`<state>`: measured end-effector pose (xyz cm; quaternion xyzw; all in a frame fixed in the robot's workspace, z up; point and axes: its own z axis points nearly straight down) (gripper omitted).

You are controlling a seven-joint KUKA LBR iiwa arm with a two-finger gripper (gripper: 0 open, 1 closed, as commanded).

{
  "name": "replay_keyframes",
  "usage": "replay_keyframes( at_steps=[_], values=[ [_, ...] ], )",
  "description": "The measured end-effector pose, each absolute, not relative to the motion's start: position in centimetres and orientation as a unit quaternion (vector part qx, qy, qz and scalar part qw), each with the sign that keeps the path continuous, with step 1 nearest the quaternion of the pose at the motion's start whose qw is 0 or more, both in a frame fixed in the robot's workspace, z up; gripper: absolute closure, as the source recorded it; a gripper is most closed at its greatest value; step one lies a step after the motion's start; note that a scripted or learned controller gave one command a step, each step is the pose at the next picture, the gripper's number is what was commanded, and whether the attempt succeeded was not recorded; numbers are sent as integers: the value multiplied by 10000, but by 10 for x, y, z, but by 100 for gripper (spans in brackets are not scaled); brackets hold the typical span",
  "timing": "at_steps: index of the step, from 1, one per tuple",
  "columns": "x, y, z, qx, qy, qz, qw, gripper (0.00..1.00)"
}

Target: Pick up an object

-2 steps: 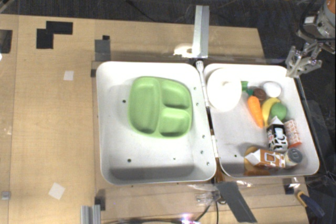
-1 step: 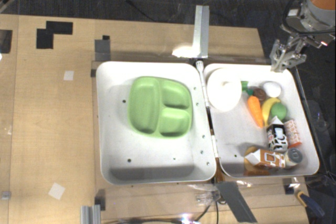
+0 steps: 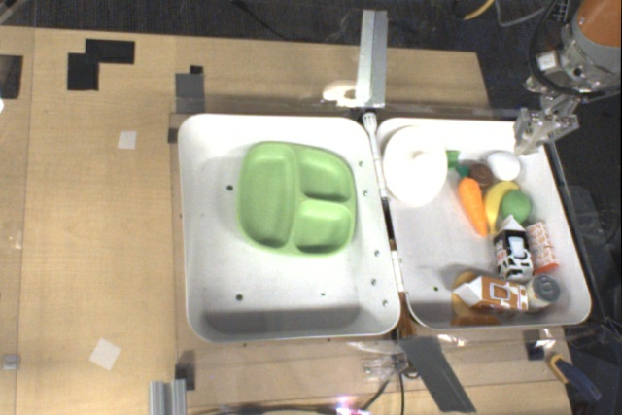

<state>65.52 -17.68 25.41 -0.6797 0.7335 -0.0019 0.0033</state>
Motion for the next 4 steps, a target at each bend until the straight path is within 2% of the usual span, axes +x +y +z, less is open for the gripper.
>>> replay_keyframes(
  at_steps=[1,2,3,4],
  values=[
    [630,-205,244,-7786,6275,-13,23,100],
    [632,-203,257,-7780,6283,-35,55,100],
    [652,-197,232,-8836,4683,-17,24,100],
    [650,-132,274,-8632,5048,-32,37,100]
  ],
)
